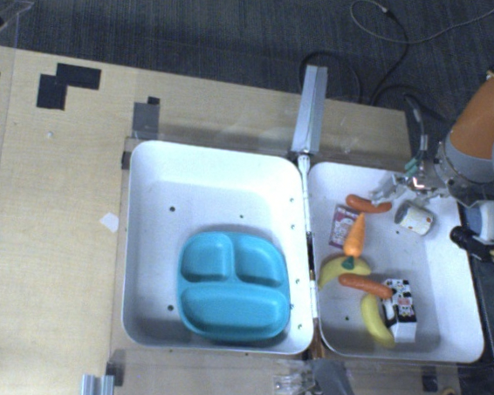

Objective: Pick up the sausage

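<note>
Two reddish-orange sausage-shaped pieces lie in the right bin [461,285]. One sausage [367,203] is near the bin's back, just left of my gripper [405,184]. The other sausage [363,284] rests across a yellow banana [373,318] toward the front. My gripper hangs over the bin's back right part, beside a white cup [416,220], a short way right of the back sausage. The arm, with its orange band [493,113], comes in from the upper right. Nothing shows in the gripper.
An orange carrot [355,236] and a dark pink packet [344,222] lie between the two sausages. A small black-and-white carton [401,310] sits by the banana. The left bin [152,226] holds a blue divided plate [233,285]. A metal post [310,111] stands behind the bins.
</note>
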Tool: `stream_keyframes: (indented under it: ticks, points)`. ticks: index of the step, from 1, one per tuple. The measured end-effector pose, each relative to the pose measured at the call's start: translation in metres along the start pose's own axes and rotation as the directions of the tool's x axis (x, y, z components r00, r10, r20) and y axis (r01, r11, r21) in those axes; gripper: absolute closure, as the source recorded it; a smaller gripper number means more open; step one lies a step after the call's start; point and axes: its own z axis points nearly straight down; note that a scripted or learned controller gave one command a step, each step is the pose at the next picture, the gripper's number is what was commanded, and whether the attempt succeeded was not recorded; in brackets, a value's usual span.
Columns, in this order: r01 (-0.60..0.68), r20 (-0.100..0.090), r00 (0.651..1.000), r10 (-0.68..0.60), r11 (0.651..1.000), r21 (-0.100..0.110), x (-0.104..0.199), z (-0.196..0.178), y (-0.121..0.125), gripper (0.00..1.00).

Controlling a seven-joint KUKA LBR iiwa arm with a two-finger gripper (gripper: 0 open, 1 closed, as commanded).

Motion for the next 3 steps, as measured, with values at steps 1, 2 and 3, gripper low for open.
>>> stream_keyframes:
  ticks: [1, 2, 3]
  points:
    - [0.009, 0.022, 1.000, -0.008, 1.000, -0.005, 0.012, 0.000, -0.001, 0.00]
    - [-0.007, 0.025, 1.000, 0.007, 1.000, -0.008, 0.018, 0.000, 0.000, 0.00]
    - [-0.015, 0.024, 1.000, 0.015, 1.000, -0.009, 0.023, 0.000, 0.001, 0.00]
